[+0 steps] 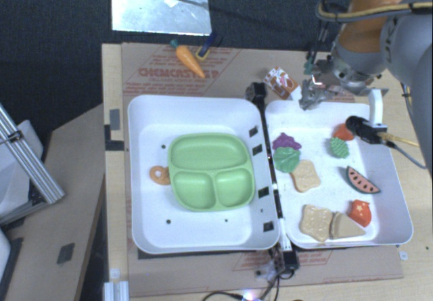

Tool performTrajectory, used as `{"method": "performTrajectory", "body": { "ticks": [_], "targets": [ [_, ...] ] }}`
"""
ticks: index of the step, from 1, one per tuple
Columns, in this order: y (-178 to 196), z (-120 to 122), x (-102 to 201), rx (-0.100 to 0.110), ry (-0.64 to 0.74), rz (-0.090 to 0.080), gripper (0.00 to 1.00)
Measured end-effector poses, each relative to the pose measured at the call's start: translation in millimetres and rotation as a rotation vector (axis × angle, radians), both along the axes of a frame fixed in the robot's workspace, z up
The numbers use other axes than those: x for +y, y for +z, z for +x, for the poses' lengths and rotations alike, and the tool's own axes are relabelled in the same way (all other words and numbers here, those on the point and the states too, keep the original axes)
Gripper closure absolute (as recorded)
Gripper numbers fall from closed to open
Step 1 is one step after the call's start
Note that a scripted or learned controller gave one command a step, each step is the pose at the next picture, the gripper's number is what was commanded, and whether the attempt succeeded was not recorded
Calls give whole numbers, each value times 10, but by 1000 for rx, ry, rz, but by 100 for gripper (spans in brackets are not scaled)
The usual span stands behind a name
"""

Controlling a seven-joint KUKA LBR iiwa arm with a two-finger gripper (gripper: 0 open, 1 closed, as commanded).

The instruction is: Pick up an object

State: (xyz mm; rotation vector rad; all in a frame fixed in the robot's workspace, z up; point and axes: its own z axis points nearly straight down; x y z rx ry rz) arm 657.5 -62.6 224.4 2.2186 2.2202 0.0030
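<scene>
The grey arm's hand (312, 98) hovered at the far edge of the right white bin (392, 222); its grip could not be made out. A toy watermelon slice (362, 181) lay near that bin's right edge.

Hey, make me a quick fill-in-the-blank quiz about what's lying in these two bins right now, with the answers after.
1. The green tray lies in the ____ bin.
2. The small pretzel lies just ____ of the green tray.
3. The watermelon slice lies in the ____ bin.
4. The toy carrot lies ____ both bins, on the cardboard.

Answers: left; left; right; outside
</scene>
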Motion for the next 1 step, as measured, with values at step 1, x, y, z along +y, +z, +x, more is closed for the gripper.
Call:
{"method": "performTrajectory", "body": {
  "ticks": [1],
  "targets": [
    [-74, -34, 70, 2, 4, 0, 100]
  ]
}}
